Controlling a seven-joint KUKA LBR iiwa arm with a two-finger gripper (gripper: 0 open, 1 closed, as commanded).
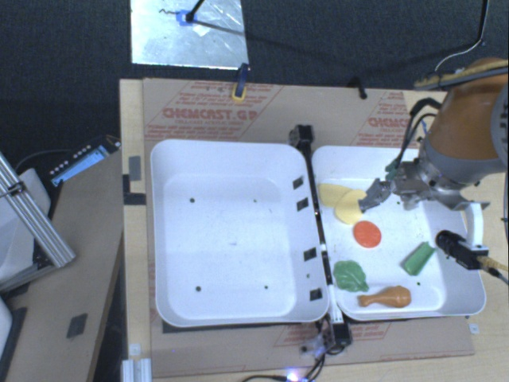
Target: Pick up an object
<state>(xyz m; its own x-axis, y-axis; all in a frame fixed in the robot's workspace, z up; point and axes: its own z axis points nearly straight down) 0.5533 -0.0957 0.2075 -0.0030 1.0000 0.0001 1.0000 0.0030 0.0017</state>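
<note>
Brown drumstick (386, 297) lies well below the pincer (372, 197), whose opening I cannot tell.

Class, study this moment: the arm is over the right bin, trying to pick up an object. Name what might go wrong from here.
1. The hand hangs at the edge of the flat yellow piece; so thin a shape may slip away ungrasped.
2. The red disc lies close beside it, so a descent could nudge it.
3. The yellow piece sits near the bin's left wall, which may hinder the approach.
</note>
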